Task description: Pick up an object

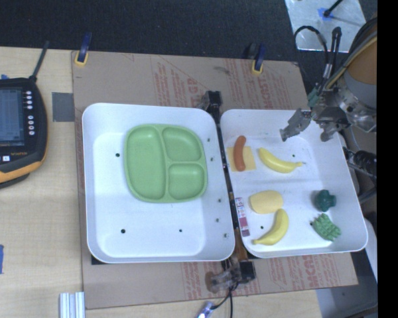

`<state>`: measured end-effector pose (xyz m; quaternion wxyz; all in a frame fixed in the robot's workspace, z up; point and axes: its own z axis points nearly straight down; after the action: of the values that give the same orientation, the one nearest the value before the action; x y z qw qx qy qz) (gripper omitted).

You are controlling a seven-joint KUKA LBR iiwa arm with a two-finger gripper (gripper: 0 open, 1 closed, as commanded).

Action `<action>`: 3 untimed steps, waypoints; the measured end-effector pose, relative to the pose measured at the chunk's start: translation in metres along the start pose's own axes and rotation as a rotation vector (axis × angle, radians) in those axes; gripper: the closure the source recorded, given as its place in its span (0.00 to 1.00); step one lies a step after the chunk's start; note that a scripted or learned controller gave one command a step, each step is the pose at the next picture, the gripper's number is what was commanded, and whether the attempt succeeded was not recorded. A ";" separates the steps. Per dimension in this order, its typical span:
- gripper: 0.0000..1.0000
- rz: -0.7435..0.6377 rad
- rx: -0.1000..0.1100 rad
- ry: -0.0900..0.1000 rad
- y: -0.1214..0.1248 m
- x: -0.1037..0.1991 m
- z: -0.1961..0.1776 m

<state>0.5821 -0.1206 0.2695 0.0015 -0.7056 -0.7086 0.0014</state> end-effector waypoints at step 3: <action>0.00 0.002 0.001 0.000 -0.073 0.015 0.178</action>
<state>0.5087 -0.1062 0.0916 0.0018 -0.7062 -0.7080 0.0015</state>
